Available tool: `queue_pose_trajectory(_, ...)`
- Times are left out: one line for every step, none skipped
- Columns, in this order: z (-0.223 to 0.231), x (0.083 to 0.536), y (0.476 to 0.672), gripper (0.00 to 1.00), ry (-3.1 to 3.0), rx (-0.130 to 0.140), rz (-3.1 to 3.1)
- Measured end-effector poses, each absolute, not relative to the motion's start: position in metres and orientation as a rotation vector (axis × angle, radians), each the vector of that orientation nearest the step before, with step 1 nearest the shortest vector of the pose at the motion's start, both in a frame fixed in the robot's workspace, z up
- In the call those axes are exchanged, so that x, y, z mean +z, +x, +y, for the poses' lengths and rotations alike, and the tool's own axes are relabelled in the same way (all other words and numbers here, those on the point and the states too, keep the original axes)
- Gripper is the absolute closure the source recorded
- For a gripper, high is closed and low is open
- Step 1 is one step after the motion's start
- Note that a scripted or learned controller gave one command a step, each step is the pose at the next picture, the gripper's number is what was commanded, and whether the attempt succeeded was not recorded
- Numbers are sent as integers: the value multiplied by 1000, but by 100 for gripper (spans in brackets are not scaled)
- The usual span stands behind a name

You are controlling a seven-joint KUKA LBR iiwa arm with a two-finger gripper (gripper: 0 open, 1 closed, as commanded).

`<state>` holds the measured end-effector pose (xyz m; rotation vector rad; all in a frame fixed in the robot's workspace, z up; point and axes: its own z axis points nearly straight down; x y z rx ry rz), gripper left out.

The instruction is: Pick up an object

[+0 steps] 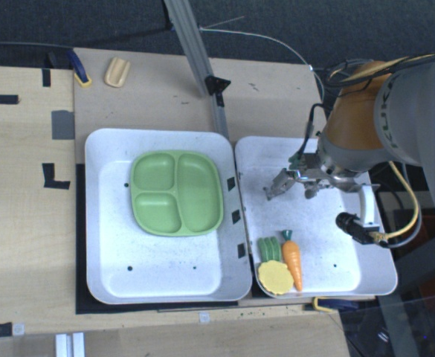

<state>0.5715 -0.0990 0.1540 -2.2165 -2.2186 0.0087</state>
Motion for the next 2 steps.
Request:
queue_pose_trajectory(-98, 90, 575, 0, -2215, 9, -2219)
queue_pose_trajectory(-98, 104, 576, 100, -2216, 4, -2222)
